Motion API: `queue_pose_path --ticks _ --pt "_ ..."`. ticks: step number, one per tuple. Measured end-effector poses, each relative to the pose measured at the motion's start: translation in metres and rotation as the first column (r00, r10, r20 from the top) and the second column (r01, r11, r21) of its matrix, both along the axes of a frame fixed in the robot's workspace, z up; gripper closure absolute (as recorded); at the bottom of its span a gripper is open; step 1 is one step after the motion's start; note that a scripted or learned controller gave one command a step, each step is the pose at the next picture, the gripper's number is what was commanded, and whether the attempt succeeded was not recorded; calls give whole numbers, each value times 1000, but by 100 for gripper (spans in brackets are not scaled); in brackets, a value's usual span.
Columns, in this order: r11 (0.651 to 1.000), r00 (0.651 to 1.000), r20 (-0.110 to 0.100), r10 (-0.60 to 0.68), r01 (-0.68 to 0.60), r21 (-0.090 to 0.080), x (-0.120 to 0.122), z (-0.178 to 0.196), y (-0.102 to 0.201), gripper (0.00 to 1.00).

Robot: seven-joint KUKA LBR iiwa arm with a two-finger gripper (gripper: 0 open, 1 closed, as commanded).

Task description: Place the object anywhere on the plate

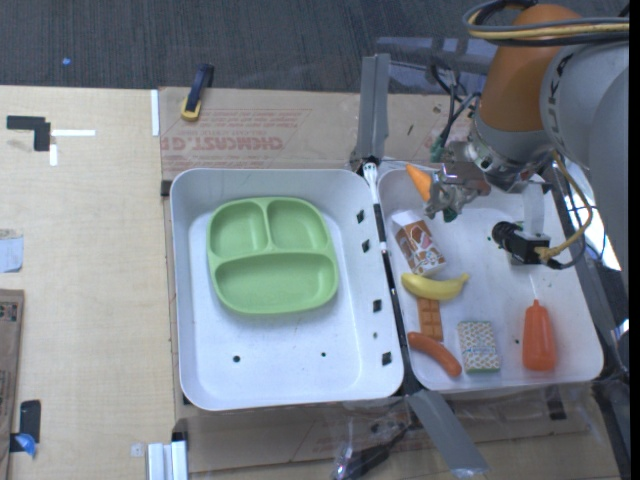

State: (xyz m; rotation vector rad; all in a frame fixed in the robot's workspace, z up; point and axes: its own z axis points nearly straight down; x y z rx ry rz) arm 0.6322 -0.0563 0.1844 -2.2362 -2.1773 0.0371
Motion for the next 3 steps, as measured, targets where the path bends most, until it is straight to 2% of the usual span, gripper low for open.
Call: queue_pose_path --ticks 1,2,3 --pt "997 997 28 73 -73 1 -54 29 95 100" --pt "981 981 28 194 -194 1 -41 6 153 100" --pt "946 945 28 325 -326 0 -42 -11 225 100"
